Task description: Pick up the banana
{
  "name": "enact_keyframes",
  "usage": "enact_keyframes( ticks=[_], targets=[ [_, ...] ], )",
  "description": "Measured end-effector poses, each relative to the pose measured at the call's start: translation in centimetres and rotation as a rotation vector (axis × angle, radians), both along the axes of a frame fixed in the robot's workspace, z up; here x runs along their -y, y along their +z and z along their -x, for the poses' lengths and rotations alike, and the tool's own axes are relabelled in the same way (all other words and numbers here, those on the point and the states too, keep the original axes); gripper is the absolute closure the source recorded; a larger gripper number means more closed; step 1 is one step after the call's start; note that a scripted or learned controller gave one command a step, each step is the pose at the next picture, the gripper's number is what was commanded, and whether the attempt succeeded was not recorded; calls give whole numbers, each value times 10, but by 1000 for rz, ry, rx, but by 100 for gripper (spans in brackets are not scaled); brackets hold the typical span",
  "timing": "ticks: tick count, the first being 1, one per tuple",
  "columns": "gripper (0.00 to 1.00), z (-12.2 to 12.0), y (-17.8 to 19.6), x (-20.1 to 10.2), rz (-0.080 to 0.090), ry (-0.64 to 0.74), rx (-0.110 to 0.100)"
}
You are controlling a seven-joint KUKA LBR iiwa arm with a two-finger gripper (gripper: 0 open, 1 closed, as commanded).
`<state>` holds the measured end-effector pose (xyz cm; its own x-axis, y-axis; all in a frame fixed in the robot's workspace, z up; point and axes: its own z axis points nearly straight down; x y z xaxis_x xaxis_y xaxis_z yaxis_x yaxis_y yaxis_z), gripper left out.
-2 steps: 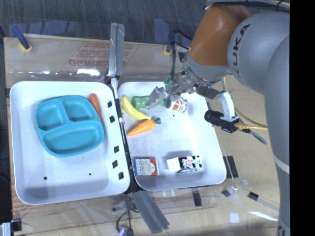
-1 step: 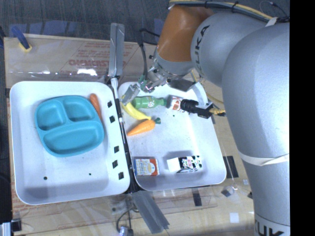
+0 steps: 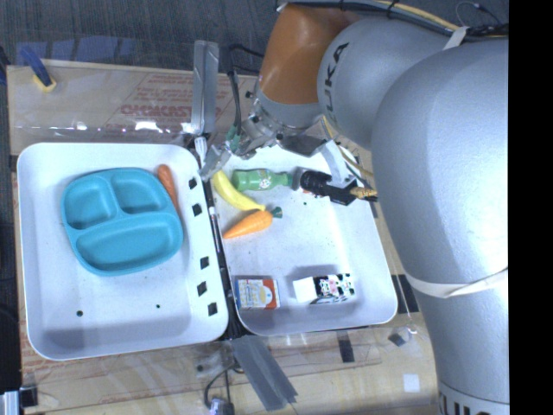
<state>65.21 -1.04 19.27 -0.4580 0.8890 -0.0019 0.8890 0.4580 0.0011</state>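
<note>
1. The banana [image 3: 235,193] lies in the right bin [image 3: 371,258] near its upper left corner, touching a green bottle [image 3: 261,180].
2. The claw [image 3: 226,150] hangs just above the banana's upper end; how far it is open I cannot tell, and nothing shows in its grasp.
3. An orange carrot [image 3: 248,224] lies just below the banana.
4. A blue divided plate [image 3: 121,219] sits in the left bin [image 3: 52,318].
</note>
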Motion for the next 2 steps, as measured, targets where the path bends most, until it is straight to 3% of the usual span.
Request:
enact_keyframes(
  ticks=[1,2],
  targets=[
    [0,2,-78,95,1,131,13],
    [0,-11,-85,91,7,131,22]
  ],
)
